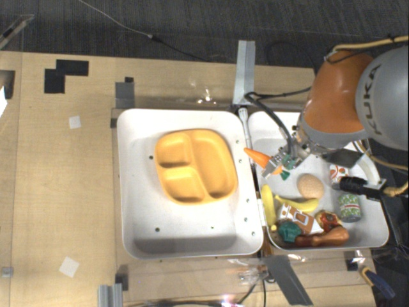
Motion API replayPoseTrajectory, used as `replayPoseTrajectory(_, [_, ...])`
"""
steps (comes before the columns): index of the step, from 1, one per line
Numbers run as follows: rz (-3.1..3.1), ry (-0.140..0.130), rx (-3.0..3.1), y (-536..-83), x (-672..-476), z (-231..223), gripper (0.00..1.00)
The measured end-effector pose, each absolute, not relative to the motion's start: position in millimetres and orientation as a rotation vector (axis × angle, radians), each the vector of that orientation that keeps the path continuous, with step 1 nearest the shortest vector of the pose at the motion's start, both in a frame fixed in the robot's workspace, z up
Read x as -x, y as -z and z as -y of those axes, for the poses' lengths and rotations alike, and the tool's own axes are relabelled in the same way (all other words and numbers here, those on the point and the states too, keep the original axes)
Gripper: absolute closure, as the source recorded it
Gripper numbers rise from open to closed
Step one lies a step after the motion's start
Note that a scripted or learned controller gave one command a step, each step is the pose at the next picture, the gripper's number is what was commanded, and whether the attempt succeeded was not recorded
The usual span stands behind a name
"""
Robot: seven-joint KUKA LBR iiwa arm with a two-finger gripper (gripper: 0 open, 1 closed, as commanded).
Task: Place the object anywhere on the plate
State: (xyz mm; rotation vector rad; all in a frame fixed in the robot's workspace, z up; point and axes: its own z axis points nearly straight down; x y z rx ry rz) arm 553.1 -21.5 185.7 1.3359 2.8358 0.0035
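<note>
Desk [57, 190]: pale wood, nearest along the lower edge; it carries two white bins side by side.
Right bin, near end [374, 238]: a heap of toy food, with a brown drumstick-shaped piece [323, 237], a banana [299, 203] and a green can [350, 207] among it.
Round tan piece [311, 185]: just beyond the banana, loose.
Left bin [137, 235]: holds the plate.
Plate [193, 165]: yellow, three compartments, nothing on it; it lies mid-bin.
Carrot [257, 156]: the task's object, orange, clear of the heap, at the divide between the two bins; one end is at the gripper's tip.
Gripper [278, 163]: over the right bin's left side, narrowly set on the carrot's near end, as best the slant shows.
Arm [339, 101]: grey with an orange band, farthest, coming from the right.
Step in hand: carrying, judged from the carrot lifted off the pile.
Next move calls for: travel left over the bin wall, stopping above any compartment, then release low enough that the carrot stays put.
</note>
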Motion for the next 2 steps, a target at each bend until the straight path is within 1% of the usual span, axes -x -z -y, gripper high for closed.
replayPoseTrajectory(1, [-2.961, -0.006, -1.036, -185.0, -548.1, -59.8, 1.0])
replayPoseTrajectory(2, [-2.959, -0.005, -1.039, -185.1, -548.3, -58.4, 0.0])
